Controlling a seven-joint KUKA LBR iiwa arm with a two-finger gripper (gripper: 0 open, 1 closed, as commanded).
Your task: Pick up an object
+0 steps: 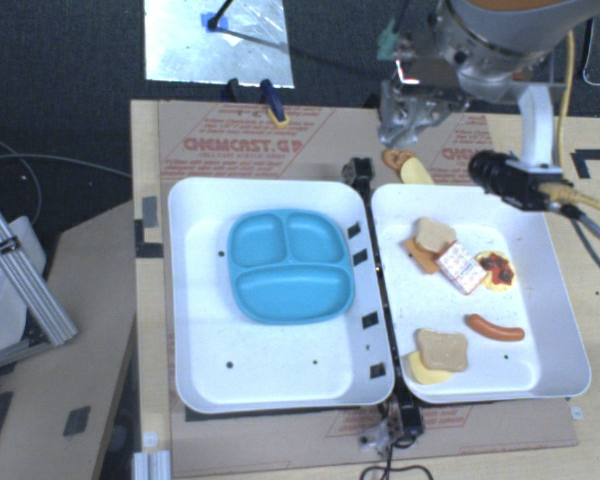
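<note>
My gripper [404, 133] hangs over the back edge of the right bin [550, 298], near the divide between the two bins. Just below it, a small yellow and brown food toy [411, 168] shows at the bin's back rim; I cannot tell whether it is held or lying there. In the right bin lie a bread slice [435, 234], an orange piece [422, 256], a white and pink wafer [462, 267], a red and yellow pizza piece [498, 269], a sausage [495, 329] and a toast [442, 349] on a yellow cheese slice [423, 372].
The left bin [195, 358] holds a blue divided plate [288, 266]. A black camera unit [508, 178] with cables juts over the right bin's back right corner. A blue clamp [272, 101] sits on the cardboard behind the left bin.
</note>
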